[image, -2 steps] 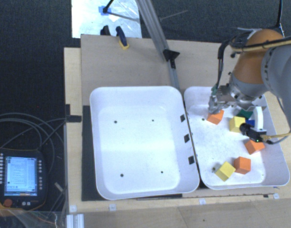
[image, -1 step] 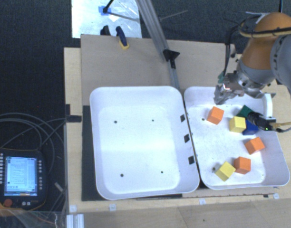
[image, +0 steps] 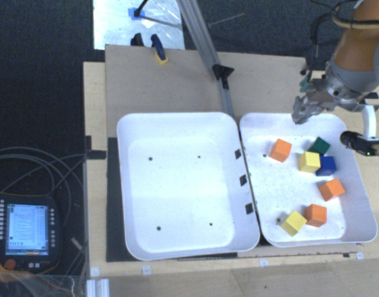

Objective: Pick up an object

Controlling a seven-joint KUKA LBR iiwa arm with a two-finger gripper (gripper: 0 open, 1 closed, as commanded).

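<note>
Grey gripper (image: 301, 114) is hovering over your right bin's (image: 357, 228) far rim; you cannot tell its state.

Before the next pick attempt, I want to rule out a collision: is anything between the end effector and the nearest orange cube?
Nothing visible. The end effector hovers over the right bin's far rim, and bare bin floor separates it from the orange cube. The green cube sits off to the side.

Seven small blocks scattered loose in the right bin (image: 353, 231): orange cube (image: 280, 150), green cube (image: 319, 145), yellow cube (image: 309, 161) touching blue cube (image: 327, 164), orange block (image: 331, 189), orange block (image: 315, 215) beside yellow block (image: 294, 223).
</note>
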